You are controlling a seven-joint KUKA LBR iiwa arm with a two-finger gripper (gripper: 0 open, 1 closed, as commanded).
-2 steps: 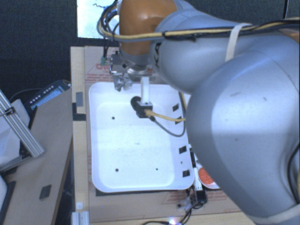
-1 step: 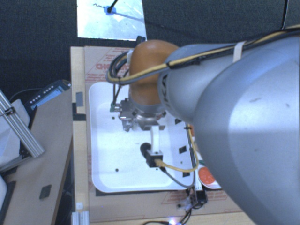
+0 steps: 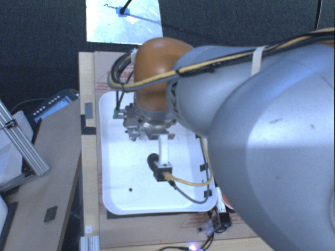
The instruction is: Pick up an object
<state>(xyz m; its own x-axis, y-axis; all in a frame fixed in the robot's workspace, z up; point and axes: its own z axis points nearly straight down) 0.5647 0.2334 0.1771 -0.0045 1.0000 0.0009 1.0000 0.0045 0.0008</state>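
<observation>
gripper: the gripper (image 3: pixel 144 129) sits low over the far half of the left bin (image 3: pixel 112 192), just under the orange band (image 3: pixel 157 67). Honestly can't tell if it's released or clenched, the wrist covers it from this angle.
thing to grab: all I can make out loose on the bin floor is a tiny dark speck (image 3: pixel 130 189) in the near-left part, well apart from the gripper. Too small to say what it is.
edges: the bin's left wall is near the gripper, and the far rim is tucked under the wrist. The near rim is well apart from it.
open room: lots of bare white floor on the left and near side of the bin.
in the way: the big grey arm (image 3: pixel 272 140) blocks the whole right side, including that bin's right edge.
around: wooden bench (image 3: pixel 89 156) framing the bin, a shiny foil-looking sheet (image 3: pixel 123 12) past the far end, a metal rail (image 3: pixel 21 140) and a black handheld device (image 3: pixel 55 103) off to the left.
</observation>
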